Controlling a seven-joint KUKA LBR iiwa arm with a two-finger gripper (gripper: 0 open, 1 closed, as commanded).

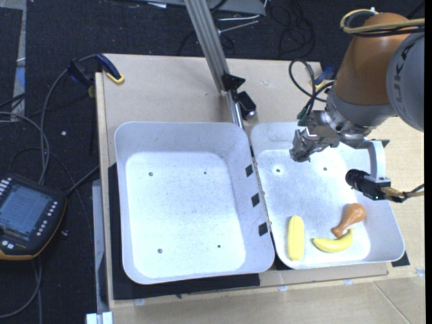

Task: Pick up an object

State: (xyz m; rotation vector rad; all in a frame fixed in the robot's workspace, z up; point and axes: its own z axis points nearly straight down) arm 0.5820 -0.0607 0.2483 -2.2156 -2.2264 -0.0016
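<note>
In the right bin three objects lie near the front edge: a yellow corn-like piece, a yellow banana and a brown drumstick-shaped piece. My gripper hangs over the bin's rear part, well behind the objects and apart from them. Nothing shows between its fingers.
The left bin stands beside the right one, with their walls overlapping in the middle. A slanted metal post rises behind the bins. A teach pendant and cables lie on the floor at the left.
</note>
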